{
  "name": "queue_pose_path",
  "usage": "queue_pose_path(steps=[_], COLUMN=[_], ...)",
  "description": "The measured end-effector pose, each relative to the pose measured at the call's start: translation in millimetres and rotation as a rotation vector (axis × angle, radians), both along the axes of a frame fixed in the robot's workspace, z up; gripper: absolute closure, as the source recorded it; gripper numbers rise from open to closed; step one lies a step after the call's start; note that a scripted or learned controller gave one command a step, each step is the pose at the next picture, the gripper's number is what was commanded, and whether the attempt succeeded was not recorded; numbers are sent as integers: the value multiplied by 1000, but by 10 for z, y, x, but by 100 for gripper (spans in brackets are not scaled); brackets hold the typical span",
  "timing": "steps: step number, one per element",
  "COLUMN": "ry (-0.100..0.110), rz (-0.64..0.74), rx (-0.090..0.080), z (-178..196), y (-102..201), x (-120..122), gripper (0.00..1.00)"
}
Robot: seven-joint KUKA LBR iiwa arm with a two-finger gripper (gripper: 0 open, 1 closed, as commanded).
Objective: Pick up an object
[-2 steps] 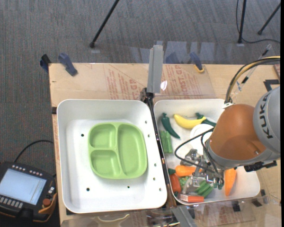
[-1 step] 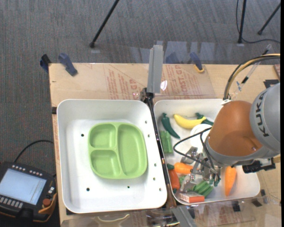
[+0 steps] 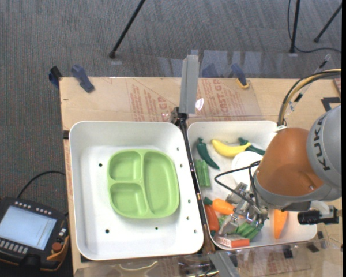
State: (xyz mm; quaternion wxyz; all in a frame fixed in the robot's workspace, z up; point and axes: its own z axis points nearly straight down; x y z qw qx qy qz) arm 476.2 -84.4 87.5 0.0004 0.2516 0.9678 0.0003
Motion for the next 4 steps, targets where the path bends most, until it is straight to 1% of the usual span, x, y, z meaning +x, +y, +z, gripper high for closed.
queue_pose_path(steps=[1, 2, 3, 4], ry=[1, 2, 4, 4], rz=[-42, -246, -170, -146], rx=[0, 1, 0, 0], z=[-3, -10, -11, -10], y=[15, 20, 24, 38], x=[-5, -12, -8, -6], gripper=[0, 0, 0, 0])
